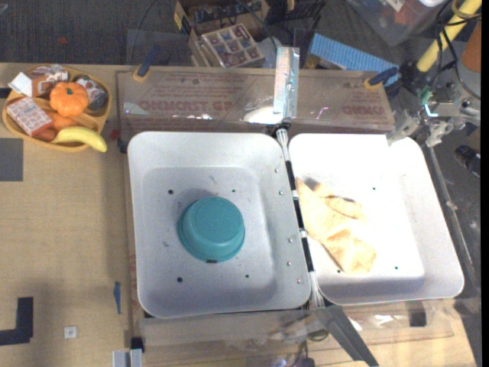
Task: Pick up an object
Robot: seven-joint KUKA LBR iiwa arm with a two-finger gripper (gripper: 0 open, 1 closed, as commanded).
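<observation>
Bins side by side on the tabletop [61, 266], each holding one thing.
The left shallow white bin [145, 167] holds an upturned round teal plastic bowl [212, 228]; the right white bin [405, 197] holds a crumpled tan cloth [340, 232] against its left wall. The tool's state I cannot tell.

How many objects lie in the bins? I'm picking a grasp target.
2: a teal bowl, upside down in the left bin, and a crumpled yellow cloth in the right bin, against its left wall.
</observation>
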